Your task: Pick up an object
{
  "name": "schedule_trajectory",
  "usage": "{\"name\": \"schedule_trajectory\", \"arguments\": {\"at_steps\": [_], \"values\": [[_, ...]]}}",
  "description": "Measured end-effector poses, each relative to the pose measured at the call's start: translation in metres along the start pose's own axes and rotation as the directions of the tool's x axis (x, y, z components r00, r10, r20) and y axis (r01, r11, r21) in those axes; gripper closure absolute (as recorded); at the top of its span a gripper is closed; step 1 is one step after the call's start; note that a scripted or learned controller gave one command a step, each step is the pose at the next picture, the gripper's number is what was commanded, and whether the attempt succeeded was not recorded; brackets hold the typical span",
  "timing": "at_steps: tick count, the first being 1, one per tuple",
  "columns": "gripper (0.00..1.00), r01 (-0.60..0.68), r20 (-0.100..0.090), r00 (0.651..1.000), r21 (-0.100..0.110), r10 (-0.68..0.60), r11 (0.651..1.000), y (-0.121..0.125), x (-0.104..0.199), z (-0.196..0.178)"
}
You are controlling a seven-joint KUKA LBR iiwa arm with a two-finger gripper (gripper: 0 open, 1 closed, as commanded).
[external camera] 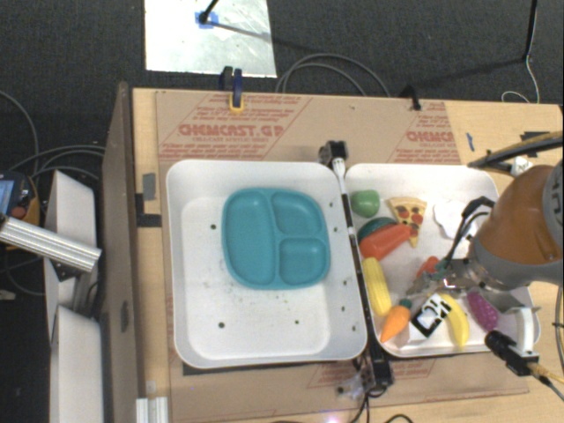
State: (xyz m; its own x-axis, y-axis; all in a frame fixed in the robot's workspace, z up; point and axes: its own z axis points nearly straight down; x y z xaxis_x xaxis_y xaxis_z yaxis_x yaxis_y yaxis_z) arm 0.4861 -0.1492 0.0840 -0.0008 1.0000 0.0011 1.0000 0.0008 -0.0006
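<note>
The right bin [476, 180] holds several toy foods: a green fruit [365, 203], a pizza slice [407, 211], a red and orange pepper [384, 236], a yellow corn cob [376, 286], a carrot [395, 322], a banana [457, 322] and a purple eggplant [483, 311]. A small black-and-white piece [429, 315] lies between the carrot and the banana. My gripper [434, 280] hangs low over the middle of this bin, just above that piece and next to a small red item [429, 264]. The arm's orange band [531, 208] and grey wrist [511, 263] cover the bin's right part.
The left bin [189, 236] holds a teal divided plate [275, 238]. A black divider clamp [336, 155] sits where the two bins meet. Cardboard lines the bench behind the bins, and cables run across the floor at the back.
</note>
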Motion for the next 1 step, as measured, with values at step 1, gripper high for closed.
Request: {"name": "schedule_trajectory", "arguments": {"at_steps": [1], "values": [[0.00,0.004,0.002,1.000,-0.003,-0.004,1.000,0.0243,-0.0019,-0.0004]]}}
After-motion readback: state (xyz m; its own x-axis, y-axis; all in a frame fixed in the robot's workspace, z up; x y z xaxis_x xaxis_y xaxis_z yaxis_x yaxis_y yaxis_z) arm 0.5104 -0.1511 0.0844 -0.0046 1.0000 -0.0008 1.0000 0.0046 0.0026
